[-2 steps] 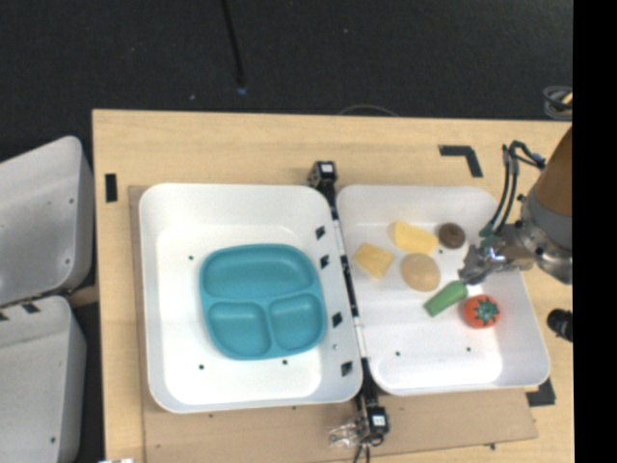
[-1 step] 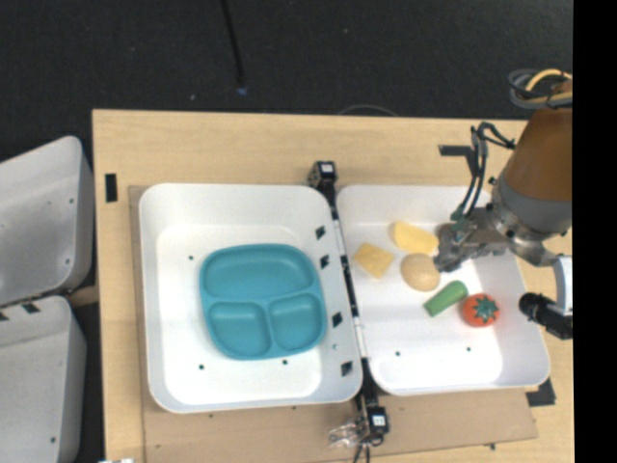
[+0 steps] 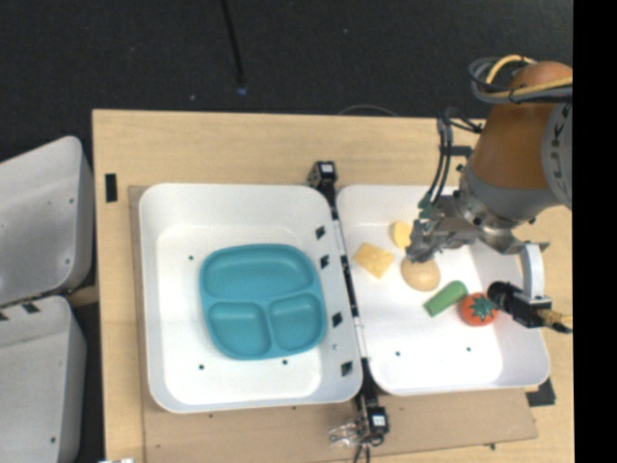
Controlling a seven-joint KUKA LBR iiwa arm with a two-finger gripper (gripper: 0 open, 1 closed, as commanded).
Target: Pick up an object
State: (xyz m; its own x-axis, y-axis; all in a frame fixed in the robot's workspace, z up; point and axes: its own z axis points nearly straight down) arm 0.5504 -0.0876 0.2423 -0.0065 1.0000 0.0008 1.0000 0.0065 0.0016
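The wooden worktop (image 3: 116, 152) carries two shallow white bins side by side. In the left bin (image 3: 164, 258) lies a teal plate with three compartments (image 3: 261, 300), flat on the bottom and near the middle of the bin. Black clips (image 3: 321, 174) sit along the line where the two bins meet.

In the right bin (image 3: 501, 365) lie several small toy foods, close together in the upper left half. A yellow cheese wedge (image 3: 374, 259) lies nearest to the divider. Beside it, a little higher, is a small yellow piece (image 3: 401, 233); the arm partly hides it, and I cannot name it more exactly. A tan round object (image 3: 420, 276), maybe a potato or a bread roll, lies to the right of the cheese. A green piece like a cucumber (image 3: 444, 299) lies tilted just beside it on the lower right, and a red tomato with a green top (image 3: 476, 310) lies just beside the green piece.

The arm (image 3: 516, 152) reaches in from the right. The hand (image 3: 422, 247) hangs directly above the upper edge of the tan round object, between it and the small yellow piece. The cheese wedge is near on its left. Whether the hand touches the tan object or is wide or narrow, I cannot tell, because it is dark and small.
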